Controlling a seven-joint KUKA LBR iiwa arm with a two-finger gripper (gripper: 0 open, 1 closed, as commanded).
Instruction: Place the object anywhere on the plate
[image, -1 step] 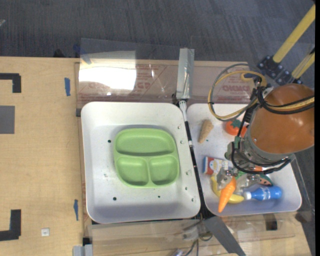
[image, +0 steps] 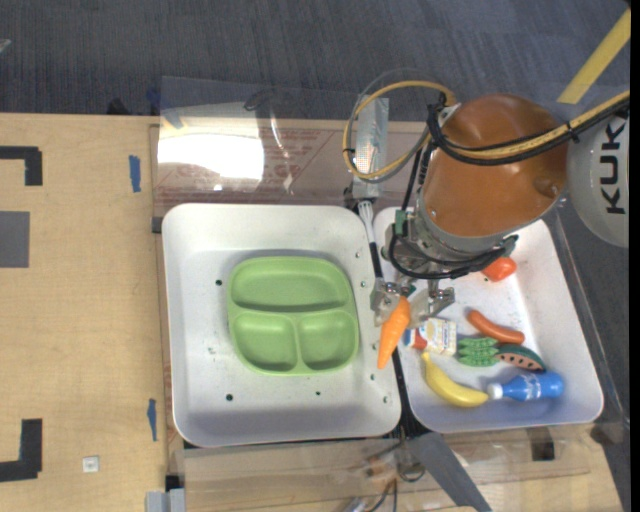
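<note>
Nearest lies a banana (image: 452, 384). Just beyond, the carrot (image: 393, 331) hangs tip-down over the seam between the bins, its top between the end effector (image: 411, 296) fingers. Probably light, stiff, slick plastic; grip its thick end. Plate (image: 293, 313) sits left.

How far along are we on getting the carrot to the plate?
Done: the carrot appears lifted from the right bin, hanging over the divide between bins. In hand: the gripper seems to pinch its top between the jaws. Left: carry it over the green plate, which holds nothing yet, and release.
</note>
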